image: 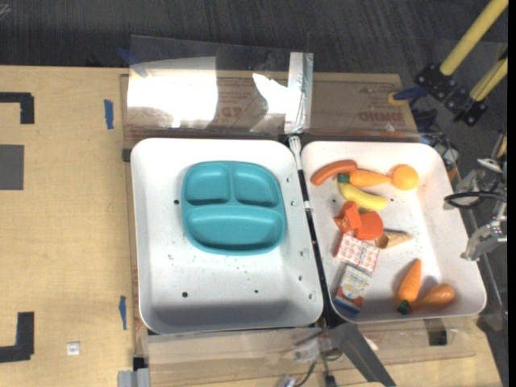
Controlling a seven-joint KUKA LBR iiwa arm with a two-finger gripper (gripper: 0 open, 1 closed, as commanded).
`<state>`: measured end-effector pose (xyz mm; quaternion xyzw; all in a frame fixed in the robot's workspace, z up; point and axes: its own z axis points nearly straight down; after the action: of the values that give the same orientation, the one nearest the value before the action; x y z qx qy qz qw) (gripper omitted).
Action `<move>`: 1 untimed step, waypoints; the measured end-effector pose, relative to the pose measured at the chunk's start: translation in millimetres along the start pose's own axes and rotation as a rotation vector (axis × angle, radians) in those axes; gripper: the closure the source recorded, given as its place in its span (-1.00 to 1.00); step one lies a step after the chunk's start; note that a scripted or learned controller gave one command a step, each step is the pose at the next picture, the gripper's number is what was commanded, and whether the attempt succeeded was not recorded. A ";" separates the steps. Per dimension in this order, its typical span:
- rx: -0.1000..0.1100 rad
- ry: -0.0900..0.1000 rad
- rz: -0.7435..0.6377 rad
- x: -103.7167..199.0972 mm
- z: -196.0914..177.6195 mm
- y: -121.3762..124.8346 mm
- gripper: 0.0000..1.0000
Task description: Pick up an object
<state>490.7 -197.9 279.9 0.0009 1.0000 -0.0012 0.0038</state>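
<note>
- Toy food lies scattered across the right bin [472, 216], which holds everything we could pick. The left bin [153, 216] carries a teal divided plate [234, 206].
- Along the far side of the right bin lie a red sausage [334, 170], an orange ball [405, 176] and a yellow banana [363, 197]. All three lie close together, the banana just below the others.
- Nearer the middle, a checked packet [357, 252] touches a small carton [353, 285] at the bin's left wall. That is a tight spot for any grasp.
- We judge the carrot [409, 280] the likeliest target. It lies in the near right corner, closest to the side the arm reaches in from.
- The carrot's long axis runs steeply, with the orange tip up and right and the green end down and left. We think a grip should close across that line, not along it.
- A brownish-orange piece [436, 297] sits just beside the carrot's lower end and could be nudged during a descent.
- How the jaws stand we cannot tell from this frame, and nothing has yet been lifted.
</note>
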 end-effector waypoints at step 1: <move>-0.005 0.010 -0.153 -19.9 136.0 28.1 -1.00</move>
<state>511.7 -170.1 144.0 -0.0757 0.9971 0.0012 -0.0011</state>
